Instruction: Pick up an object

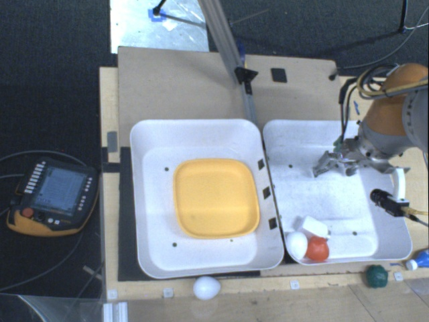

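Note:
In the right bin (335, 233), near its front edge, lie a white ball (296, 244), a red-orange object (318, 249) and a small white block (314, 227), all close together. My gripper (334, 168) hangs over the back right part of this bin, well behind those objects. Its fingers are spread open with nothing between them. A square yellow plate (216, 197) rests in the middle of the left bin (151, 180).
On the bench in front of the bins sit a white egg-shaped thing (206, 287) and a green ball (377, 276), with a blue item (421, 260) at the far right. A teach pendant (52, 197) lies on the floor to the left.

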Action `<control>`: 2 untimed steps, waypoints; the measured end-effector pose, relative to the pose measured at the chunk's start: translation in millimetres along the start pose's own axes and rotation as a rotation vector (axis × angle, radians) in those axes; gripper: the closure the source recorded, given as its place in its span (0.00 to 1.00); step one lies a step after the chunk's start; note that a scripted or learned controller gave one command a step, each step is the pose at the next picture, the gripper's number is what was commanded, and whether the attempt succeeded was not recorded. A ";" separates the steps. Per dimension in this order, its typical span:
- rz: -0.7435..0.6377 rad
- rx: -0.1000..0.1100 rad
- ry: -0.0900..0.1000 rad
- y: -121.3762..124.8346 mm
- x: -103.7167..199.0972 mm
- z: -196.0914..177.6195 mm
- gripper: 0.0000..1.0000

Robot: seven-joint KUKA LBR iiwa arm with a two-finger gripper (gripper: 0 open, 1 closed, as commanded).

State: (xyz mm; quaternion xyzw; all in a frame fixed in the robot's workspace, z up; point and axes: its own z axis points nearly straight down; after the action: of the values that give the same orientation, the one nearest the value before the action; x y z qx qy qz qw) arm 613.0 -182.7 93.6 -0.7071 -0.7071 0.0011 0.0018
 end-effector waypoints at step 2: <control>0.000 -0.009 -0.002 -2.3 -6.6 -73.8 1.00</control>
State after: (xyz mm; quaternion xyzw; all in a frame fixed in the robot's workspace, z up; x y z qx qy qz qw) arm 611.0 -189.4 167.5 -0.7073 -0.7070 -0.0014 -0.0023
